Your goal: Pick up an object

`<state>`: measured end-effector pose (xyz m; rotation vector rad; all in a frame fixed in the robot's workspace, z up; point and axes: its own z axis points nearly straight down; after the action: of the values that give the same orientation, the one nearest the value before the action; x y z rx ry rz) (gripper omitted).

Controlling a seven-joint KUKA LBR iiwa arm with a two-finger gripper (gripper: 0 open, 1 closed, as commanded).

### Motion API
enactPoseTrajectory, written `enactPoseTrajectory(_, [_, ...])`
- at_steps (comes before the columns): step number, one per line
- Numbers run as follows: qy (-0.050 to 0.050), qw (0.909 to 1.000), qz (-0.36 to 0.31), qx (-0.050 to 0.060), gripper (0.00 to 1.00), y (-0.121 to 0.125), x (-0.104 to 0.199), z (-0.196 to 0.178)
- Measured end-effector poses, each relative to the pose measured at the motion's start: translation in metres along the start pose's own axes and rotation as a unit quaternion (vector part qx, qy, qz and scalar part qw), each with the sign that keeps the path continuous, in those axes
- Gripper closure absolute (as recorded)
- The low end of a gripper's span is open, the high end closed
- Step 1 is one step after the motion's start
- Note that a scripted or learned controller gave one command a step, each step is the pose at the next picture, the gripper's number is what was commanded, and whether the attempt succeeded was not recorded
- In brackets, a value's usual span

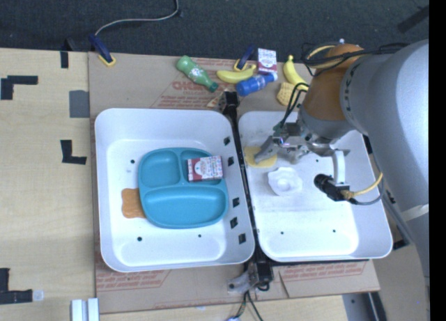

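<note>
In the right bin (362, 239), my gripper (268, 151) is low over the upper left part, right at a small yellow object (263, 161) lying by the bin's left wall. Whether it grips that object cannot be made out. A small white cup-like piece (284, 183) lies just below the gripper on the bin floor. In the left bin (115, 243) sits a blue divided plate (182, 189) with a red and white box (205, 168) on its upper right compartment. An orange flat piece (129, 203) pokes out from under the plate's left edge.
Behind the bins on the cardboard lie a green bottle (196, 73), a yellow banana (235, 74), a blue bottle (252, 85), a small box (267, 58) and further yellow toys (290, 83). The arm's grey body (390, 104) covers the right bin's upper right.
</note>
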<state>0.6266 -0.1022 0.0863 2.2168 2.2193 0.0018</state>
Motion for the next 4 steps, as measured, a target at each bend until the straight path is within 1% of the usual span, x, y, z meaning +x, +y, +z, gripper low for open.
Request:
enactPoseTrajectory(1, [0.001,1.0000,0.000,0.000,0.00,0.043,-0.023,0.001])
enactPoseTrajectory(2, [0.001,1.0000,0.000,0.001,0.00,0.006,0.005,0.000])
enactPoseTrajectory(3, [0.001,1.0000,-0.001,0.001,0.00,0.043,0.001,0.001])
enactPoseTrajectory(4, [0.000,1.0000,0.000,0.001,0.00,0.042,0.006,0.001])
